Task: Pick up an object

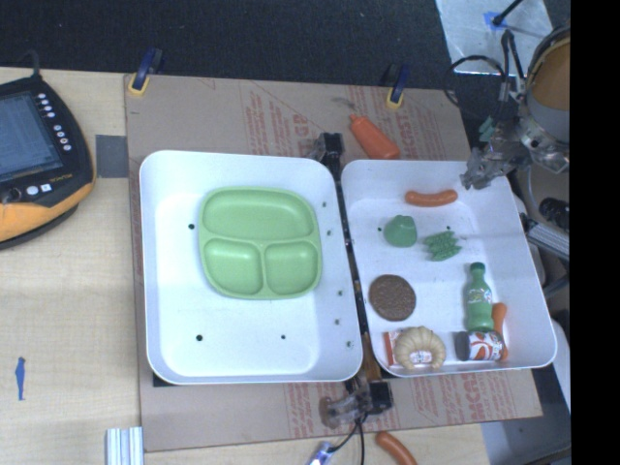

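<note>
Gripper [481,170] at far right corner of right bin [542,356], above rim; opening not discernible, nothing visibly held. Nearest candidate: sausage [431,198], just left of and slightly nearer than gripper, long axis running left-right. Green bottle [477,298] farther, toward near edge.

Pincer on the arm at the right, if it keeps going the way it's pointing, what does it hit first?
The pincer points down and left at the right bin's upper corner. It would probably meet the bin's rim or floor first, with the sausage next along; depth is unclear from this slant.
</note>
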### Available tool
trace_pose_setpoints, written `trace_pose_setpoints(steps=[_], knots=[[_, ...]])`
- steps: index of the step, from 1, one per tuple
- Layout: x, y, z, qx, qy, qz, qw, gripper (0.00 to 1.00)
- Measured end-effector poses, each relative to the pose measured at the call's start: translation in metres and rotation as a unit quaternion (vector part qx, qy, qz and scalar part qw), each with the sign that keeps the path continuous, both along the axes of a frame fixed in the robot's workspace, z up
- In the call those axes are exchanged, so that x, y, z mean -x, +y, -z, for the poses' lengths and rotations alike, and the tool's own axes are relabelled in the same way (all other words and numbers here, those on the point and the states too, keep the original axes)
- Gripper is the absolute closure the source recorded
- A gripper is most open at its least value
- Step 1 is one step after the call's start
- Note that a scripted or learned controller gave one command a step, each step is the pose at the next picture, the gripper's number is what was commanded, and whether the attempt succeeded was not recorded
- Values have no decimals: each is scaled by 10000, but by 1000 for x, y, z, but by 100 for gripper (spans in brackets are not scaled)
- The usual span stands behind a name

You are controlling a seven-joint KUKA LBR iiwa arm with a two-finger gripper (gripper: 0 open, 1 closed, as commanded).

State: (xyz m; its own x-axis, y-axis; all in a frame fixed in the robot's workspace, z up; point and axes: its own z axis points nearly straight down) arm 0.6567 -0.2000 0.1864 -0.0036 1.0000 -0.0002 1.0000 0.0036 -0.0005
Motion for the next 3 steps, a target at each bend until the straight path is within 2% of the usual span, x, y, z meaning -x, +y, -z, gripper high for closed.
trace_pose_setpoints(steps=[1,2,3], knots=[[0,0,1,-2,8,-1,10000,0],[64,-13,92,4,-13,4,10000,0],[63,-13,79,11,-25,-17,10000,100]])
